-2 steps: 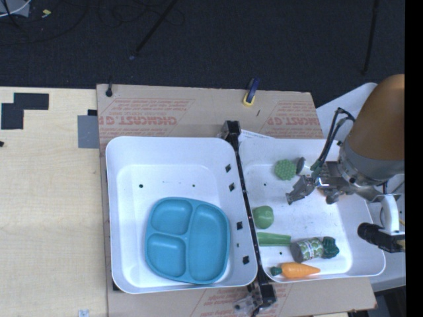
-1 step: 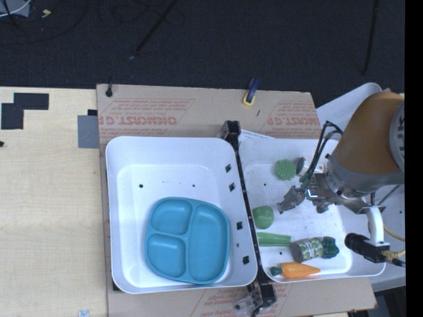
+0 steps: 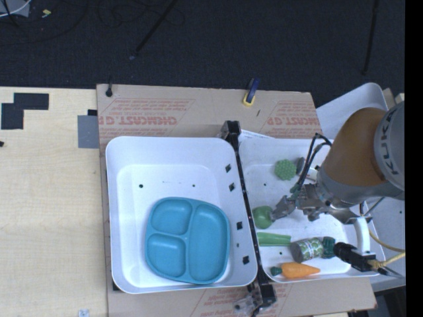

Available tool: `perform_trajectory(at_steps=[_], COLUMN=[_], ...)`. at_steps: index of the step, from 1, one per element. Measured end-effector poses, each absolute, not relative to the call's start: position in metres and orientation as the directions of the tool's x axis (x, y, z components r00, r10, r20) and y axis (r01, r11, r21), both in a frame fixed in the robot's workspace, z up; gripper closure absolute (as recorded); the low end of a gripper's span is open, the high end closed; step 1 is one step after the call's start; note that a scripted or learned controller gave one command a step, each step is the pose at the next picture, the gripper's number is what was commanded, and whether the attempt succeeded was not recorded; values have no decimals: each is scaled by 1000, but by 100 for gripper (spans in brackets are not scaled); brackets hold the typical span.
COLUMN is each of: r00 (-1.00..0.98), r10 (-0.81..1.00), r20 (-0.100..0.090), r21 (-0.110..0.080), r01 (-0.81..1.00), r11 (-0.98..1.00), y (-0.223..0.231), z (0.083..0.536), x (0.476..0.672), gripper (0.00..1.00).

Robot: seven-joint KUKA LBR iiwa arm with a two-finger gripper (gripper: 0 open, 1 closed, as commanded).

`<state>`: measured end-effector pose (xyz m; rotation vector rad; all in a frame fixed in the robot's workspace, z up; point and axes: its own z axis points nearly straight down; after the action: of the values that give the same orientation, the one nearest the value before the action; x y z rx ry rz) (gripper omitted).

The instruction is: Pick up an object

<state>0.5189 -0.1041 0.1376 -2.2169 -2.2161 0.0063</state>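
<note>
Pick candidates all sit in the right bin (image 3: 262, 158), 5 loose items, one of each: bumpy green ball (image 3: 285, 170) toward the back; smooth green round piece (image 3: 262, 215), looks like a lime, mid-bin by the left wall; long flat green piece (image 3: 273, 238) just in front of it, pod or pepper, can't say which; small bottle (image 3: 312, 247) with green label, lying on its side, print unreadable; orange carrot (image 3: 298, 270) with green tip, lying along the front wall. Gripper (image 3: 283, 207) is low in the right bin, just right of the round green piece, close but contact not confirmable; nothing visibly gripped. Gripper is a blur of metal at this resolution, so can't tell how far it's open. Left bin (image 3: 132, 156): 1 blue divided plate (image 3: 188, 240), 3 compartments, sitting front-centre. Bins: 2, side by side on a cardboard sheet (image 3: 172, 114) with red mirrored print, on a pale wood bench (image 3: 46, 197). 1 blue-and-yellow clamp (image 3: 250, 92) on the cardboard's back edge. Arm (image 3: 357, 157), orange band, covers the right bin's back-right area and rim, so contents there are hidden.
</note>
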Motion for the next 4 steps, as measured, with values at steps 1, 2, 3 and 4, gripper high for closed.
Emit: perform_trajectory(at_steps=[1, 2, 3, 4], r00=[1, 8, 0, -1], r10=[1000, 1000, 1000, 1000], r20=[1, 2, 0, 0], r21=[-4, -4, 2, 2], r01=[1000, 1000, 1000, 1000], r11=[-1, -8, 0, 1], y=[-103, -104, -106, -97], z=[85, 97, 160, 209], x=[518, 518, 518, 516], gripper=[0, 100, 100, 100])
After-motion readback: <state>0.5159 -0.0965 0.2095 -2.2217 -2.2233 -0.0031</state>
